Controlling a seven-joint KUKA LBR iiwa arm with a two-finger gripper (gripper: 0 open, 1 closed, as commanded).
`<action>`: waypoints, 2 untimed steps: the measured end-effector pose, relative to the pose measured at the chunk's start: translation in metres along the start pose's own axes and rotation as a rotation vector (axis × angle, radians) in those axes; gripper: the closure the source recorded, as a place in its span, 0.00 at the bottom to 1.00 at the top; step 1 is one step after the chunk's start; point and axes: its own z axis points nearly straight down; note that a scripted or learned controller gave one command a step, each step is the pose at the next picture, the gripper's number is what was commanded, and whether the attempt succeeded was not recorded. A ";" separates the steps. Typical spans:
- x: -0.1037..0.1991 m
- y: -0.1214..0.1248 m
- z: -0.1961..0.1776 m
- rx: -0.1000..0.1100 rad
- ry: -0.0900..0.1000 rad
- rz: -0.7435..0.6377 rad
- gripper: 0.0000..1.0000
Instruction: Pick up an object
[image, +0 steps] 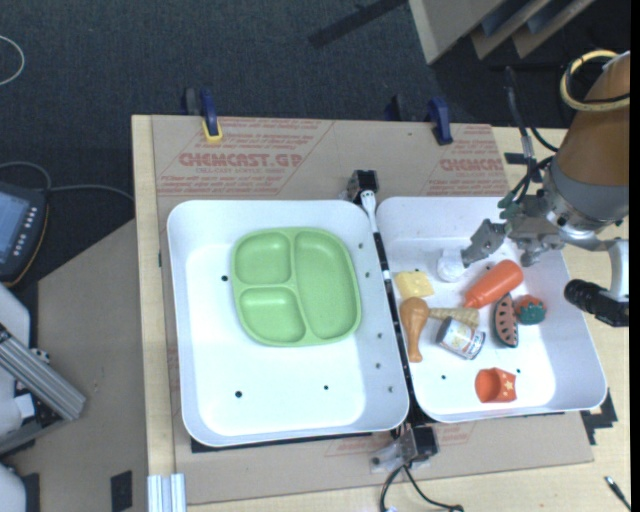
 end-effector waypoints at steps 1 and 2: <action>0.000 0.003 -0.007 -0.013 -0.002 -0.003 0.00; 0.006 0.004 0.038 -0.008 -0.001 -0.003 0.00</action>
